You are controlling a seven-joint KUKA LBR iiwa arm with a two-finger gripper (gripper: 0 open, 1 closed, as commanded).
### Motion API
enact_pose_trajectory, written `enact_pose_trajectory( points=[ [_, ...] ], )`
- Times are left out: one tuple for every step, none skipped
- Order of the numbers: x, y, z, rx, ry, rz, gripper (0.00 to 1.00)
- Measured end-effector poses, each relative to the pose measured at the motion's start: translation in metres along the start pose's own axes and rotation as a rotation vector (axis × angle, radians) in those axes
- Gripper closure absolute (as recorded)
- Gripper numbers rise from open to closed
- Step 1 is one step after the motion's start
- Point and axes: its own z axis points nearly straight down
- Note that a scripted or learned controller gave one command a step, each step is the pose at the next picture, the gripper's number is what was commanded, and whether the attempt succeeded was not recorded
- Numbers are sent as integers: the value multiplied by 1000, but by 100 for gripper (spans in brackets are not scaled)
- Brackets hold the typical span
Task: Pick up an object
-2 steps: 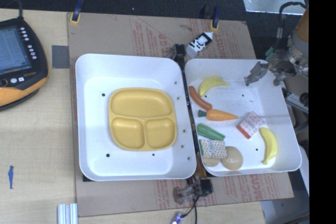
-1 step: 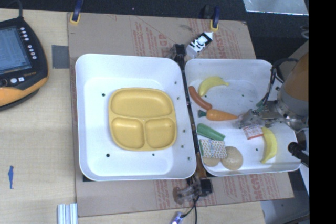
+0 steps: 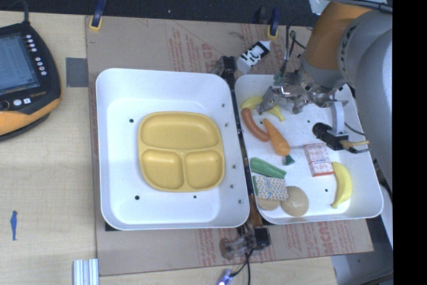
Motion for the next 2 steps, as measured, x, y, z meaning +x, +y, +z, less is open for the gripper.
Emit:
enact_pose_trajectory(
  points=[
    [8,0,0,0,0,3,0],
    [22,0,0,3,1,3,0]
  ],
)
